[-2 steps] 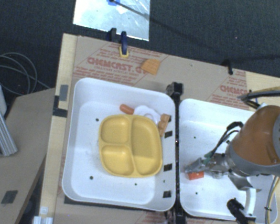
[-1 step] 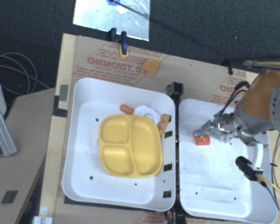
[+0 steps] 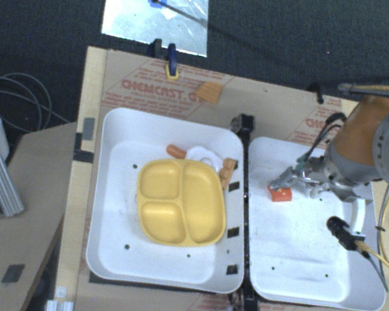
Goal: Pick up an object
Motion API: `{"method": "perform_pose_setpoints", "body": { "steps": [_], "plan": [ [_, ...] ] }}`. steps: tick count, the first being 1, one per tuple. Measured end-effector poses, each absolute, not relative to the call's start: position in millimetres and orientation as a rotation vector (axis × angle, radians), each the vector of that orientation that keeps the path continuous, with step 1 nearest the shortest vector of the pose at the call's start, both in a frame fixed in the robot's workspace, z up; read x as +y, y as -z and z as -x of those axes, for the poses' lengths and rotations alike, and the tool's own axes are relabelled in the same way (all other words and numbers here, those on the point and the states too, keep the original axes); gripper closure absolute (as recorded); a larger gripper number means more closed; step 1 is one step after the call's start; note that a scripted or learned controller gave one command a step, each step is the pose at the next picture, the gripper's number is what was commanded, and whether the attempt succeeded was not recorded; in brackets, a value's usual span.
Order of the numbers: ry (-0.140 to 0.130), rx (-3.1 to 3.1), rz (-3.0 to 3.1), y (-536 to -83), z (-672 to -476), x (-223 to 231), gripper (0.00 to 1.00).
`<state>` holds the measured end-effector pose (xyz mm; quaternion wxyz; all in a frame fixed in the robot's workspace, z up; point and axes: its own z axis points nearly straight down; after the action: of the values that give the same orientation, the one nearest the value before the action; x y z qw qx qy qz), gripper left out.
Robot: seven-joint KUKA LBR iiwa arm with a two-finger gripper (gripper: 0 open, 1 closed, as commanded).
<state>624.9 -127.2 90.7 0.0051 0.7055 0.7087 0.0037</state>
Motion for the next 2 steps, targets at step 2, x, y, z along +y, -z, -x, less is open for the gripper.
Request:
{"method": "perform_pose_setpoints", "body": {
  "steps": [2],
  "plan": [
    [-0.021, 2.213, -2.21, -91.4, -614.4, -130.5, 0.0]
  ]
}}
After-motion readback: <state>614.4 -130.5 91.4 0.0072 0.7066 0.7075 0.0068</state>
